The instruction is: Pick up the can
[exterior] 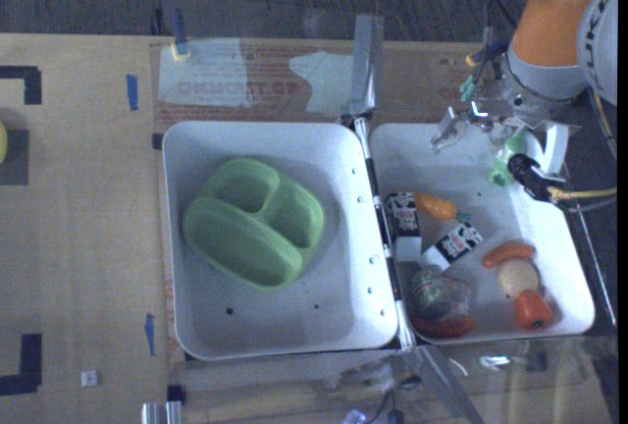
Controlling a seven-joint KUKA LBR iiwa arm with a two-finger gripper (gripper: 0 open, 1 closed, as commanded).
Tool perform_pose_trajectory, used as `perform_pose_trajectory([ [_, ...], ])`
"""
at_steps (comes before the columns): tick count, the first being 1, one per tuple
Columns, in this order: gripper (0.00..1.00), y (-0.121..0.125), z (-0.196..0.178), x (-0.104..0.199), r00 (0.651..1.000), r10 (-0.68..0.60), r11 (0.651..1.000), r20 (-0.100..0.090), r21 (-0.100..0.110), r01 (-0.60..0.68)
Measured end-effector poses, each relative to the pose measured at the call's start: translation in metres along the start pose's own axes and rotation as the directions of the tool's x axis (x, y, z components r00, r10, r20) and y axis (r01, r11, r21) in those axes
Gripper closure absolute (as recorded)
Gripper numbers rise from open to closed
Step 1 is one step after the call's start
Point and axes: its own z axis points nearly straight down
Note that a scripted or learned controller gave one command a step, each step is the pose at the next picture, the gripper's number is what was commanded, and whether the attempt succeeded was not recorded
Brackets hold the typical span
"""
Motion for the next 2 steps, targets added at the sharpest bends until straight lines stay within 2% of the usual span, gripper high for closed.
perform_pose_trajectory([
  [1,0.00,0.000,0.000,0.000,1.000,0.000,1.000,0.000,0.000,0.000],
  [2,0.00,-0.030,0.039,-0.019,0.986,0.165,0.986,-0.001,0.002,-0.165],
])
